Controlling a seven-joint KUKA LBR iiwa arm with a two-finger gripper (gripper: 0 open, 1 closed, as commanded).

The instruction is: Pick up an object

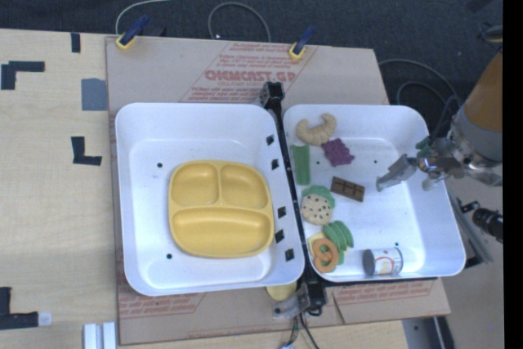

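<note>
Cardboard (245, 73) covered the bench (49, 200) under both bins, held at its far edge by a yellow-tipped clamp (129, 35) and a blue one (301, 43). Taking the black divider (284, 176) between the bins as the landmark: the left bin (143, 123) lay touching it on the left, and the right bin (409, 123) touching it on the right. A yellow sectioned plate (221, 207) sat in the left bin, a short way left of the divider, flat on the floor of the bin.

Reaching in from the right, the arm (490, 106) was well apart from the divider, its hand (400, 173) over the right bin's right part. One grey finger pointed left and down; whether the hand was released or clenched could not be told, and nothing showed between its fingers.

All the small objects lay in the right bin. Just beside the divider stood a green stick (301, 163), with a croissant (317, 127) beyond it toward the far wall and a purple piece (337, 151) to its right. A brown chocolate bar (347, 190) lay between the divider and the hand. Nearer the front, close to the divider, were a chip cookie (316, 208) on a green leaf, a green pepper (339, 234), and an orange pretzel (324, 254). A small can (382, 261) lay on its side farther right, by the front wall.
</note>
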